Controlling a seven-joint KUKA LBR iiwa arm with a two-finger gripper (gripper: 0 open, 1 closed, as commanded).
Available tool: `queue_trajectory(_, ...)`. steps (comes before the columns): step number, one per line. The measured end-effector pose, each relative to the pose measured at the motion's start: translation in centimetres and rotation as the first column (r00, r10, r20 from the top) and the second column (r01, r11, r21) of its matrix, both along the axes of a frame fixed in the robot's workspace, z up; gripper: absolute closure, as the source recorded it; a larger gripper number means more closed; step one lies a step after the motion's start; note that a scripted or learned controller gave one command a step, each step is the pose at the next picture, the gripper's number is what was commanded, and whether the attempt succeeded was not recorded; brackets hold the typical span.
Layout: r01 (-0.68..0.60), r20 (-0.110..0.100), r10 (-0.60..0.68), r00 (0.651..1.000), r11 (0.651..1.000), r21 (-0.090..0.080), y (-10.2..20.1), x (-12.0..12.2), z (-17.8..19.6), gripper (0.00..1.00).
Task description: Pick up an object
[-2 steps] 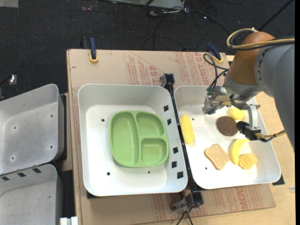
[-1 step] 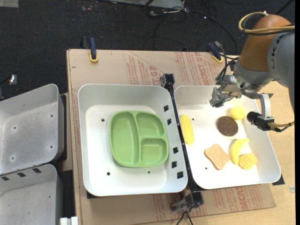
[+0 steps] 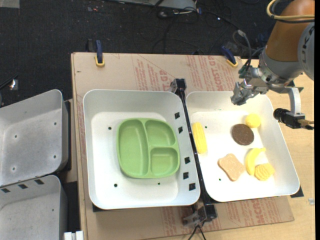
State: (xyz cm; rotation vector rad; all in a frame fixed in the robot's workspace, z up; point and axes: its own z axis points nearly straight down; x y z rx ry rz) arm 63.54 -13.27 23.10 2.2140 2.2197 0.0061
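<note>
My gripper (image 3: pixel 240 95) hangs over the back edge of the right bin (image 3: pixel 215 184), above and left of the small yellow lump (image 3: pixel 253 120). Nothing shows between its fingers. In that bin lie a yellow corn cob (image 3: pixel 199 137) by the left wall, a brown round patty (image 3: pixel 242 134), a tan toast slice (image 3: pixel 231 167), a yellow banana (image 3: pixel 253 157) and a ridged yellow crinkle piece (image 3: pixel 264 172). The patty sits just below and left of the yellow lump.
The left bin (image 3: pixel 100 184) holds a green divided tray (image 3: pixel 148 148). A black divider with clamps (image 3: pixel 187 134) runs between the bins. White panels (image 3: pixel 30 129) lie off the bench at the left. Yellow clamps (image 3: pixel 99 59) grip the board's back edge.
</note>
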Motion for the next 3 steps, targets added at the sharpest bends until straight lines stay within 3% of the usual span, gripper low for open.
queue_trajectory(1, 0.0, 0.0, 0.0, 1.0, 1.0, 0.0, 0.0, 0.1, 5.4, 1.0)
queue_trajectory(3, -0.004, -0.009, 0.004, 1.0, 1.0, 0.002, 10.1, -2.6, 3.3, 1.0)
